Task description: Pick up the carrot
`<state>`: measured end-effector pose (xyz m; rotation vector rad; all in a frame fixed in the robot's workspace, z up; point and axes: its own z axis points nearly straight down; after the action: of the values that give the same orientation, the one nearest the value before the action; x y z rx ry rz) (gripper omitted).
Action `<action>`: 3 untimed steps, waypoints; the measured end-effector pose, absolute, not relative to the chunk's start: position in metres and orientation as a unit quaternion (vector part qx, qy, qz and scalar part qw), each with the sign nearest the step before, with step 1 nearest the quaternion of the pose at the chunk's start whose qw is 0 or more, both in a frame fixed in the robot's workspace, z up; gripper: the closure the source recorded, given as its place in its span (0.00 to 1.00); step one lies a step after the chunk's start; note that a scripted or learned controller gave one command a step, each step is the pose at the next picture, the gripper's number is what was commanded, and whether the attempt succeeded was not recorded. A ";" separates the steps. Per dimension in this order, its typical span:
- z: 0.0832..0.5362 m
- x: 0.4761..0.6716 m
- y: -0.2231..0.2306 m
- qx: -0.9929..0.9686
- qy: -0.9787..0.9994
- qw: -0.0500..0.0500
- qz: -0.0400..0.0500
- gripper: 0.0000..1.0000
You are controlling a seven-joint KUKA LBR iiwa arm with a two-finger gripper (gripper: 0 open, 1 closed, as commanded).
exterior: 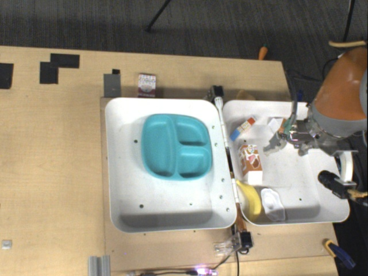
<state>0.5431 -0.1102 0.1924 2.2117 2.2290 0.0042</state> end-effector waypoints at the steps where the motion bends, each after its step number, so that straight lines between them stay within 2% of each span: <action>1: 0.194 0.552 -0.026 0.748 0.663 0.000 0.003 0.00; 2: 0.184 0.497 0.020 0.730 0.683 -0.002 0.000 0.00; 3: 0.186 0.553 -0.068 0.733 0.680 0.003 0.001 0.00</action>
<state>0.5530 -0.0676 0.1857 2.2984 2.1316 0.0018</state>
